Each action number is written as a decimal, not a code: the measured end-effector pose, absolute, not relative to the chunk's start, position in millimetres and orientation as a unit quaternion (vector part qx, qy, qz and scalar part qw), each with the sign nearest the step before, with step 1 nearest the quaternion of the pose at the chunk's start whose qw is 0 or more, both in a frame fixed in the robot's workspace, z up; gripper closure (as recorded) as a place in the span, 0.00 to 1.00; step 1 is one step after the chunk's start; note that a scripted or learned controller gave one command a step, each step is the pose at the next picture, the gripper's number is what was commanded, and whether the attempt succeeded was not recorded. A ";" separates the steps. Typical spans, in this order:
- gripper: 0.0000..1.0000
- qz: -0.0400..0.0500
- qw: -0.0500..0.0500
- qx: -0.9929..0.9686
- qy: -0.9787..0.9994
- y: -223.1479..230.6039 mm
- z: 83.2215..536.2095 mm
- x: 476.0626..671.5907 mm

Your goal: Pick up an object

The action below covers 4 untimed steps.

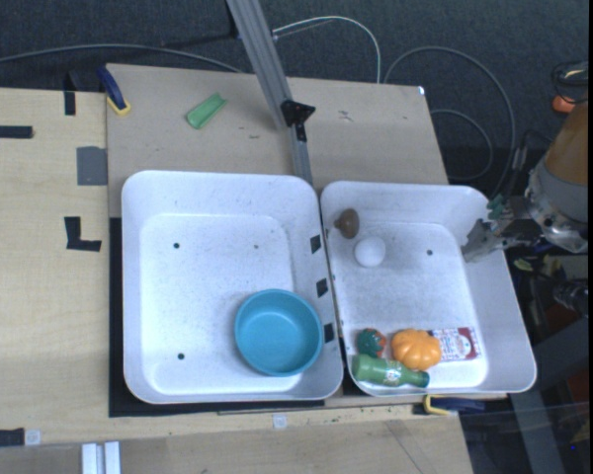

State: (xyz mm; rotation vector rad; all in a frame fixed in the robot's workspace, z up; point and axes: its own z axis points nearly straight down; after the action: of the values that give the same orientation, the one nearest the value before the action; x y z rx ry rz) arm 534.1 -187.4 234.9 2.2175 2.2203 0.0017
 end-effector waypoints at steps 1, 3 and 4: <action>1.00 0.000 -0.001 0.705 0.709 -135.9 226.4 521.6; 1.00 -0.001 -0.002 0.705 0.710 -19.7 215.5 500.9; 1.00 -0.001 -0.002 0.704 0.710 41.1 209.5 497.3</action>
State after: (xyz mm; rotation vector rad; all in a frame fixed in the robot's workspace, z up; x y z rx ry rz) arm 497.3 41.1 209.5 2.2156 2.2332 -0.0022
